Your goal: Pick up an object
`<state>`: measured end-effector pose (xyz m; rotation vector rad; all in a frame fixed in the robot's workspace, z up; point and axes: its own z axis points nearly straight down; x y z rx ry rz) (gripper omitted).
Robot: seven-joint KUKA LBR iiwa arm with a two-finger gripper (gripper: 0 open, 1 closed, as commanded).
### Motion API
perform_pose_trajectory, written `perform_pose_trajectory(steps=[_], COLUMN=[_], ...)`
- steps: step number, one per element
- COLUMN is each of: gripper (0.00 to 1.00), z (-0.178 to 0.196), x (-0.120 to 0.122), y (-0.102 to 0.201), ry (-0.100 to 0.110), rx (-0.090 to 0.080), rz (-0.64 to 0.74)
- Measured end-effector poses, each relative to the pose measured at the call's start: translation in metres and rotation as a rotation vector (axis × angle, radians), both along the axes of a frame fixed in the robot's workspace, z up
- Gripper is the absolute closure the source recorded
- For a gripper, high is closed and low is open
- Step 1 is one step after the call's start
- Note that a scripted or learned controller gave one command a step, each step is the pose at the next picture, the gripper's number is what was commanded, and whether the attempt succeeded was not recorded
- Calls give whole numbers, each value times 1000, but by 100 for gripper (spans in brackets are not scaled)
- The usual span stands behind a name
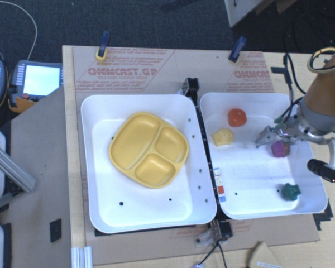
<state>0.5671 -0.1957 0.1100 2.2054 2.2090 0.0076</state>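
Note:
The right bin [251, 202] holds an orange ball [237, 116], a pale yellow block [223, 137], a small purple piece [278, 149] and a dark green piece [290, 191]. My gripper [275, 138] reaches in from the right and hovers over the bin's right half, directly above the purple piece. Its metal fingers [262, 139] are spread open, and the purple piece lies on the bin floor just below them, not gripped. The yellow block is a short way to the gripper's left.
The left bin [100, 200] holds a yellow divided plate [149, 149]. A black divider with clamps [191, 86] runs between the bins. The arm's body [324, 102] overhangs the right bin's right rim. Blue clamps [237, 48] sit at the board's far edge.

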Motion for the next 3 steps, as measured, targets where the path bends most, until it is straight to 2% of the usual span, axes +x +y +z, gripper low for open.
perform_pose_trajectory(steps=[1, 2, 3], gripper=[0, 100, 100], z=[-25, -15, 34], x=[2, 1, 2], y=[0, 0, -10], ry=[13, 14, 13], rx=[8, 9, 8], rz=[0, -1, -2])
